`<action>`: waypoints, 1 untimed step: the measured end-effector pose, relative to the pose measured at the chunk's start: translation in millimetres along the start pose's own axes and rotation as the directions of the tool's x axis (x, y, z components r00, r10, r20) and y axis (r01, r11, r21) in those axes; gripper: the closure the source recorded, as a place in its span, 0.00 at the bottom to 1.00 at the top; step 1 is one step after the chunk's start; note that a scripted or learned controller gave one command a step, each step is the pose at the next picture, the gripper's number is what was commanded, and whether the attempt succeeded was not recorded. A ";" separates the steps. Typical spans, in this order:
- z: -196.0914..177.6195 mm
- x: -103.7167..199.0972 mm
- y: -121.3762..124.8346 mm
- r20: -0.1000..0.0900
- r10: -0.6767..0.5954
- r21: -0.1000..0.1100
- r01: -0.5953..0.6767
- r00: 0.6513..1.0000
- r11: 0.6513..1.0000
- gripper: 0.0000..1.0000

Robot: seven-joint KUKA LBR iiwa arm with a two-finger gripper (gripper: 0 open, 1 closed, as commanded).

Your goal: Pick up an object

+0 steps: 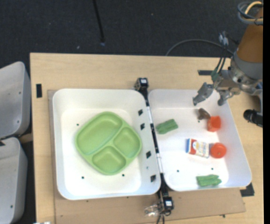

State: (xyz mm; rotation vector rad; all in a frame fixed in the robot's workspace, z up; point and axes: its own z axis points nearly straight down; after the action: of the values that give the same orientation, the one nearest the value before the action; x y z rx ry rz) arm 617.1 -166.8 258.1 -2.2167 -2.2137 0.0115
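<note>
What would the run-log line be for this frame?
gripper: open, above right bin's far edge | held: nothing | nearest: brown item | left bin: green plate

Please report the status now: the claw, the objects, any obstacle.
Claw open, holding nothing, above the right bin far edge. Nearest: small brown object, orange piece. Nothing in the way.

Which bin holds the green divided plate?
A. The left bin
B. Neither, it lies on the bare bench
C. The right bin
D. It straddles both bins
A: the green divided plate lies flat inside the left bin, while the small items such as the orange pieces and the green toy lie in the right bin.
</note>
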 end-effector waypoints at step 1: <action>-7.8 0.5 2.1 0.001 -0.002 -0.013 0.002 1.000 1.000 0.00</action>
State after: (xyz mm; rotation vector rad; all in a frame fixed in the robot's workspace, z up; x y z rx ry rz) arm 619.3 -166.3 265.9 -2.2218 -2.2227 -0.0011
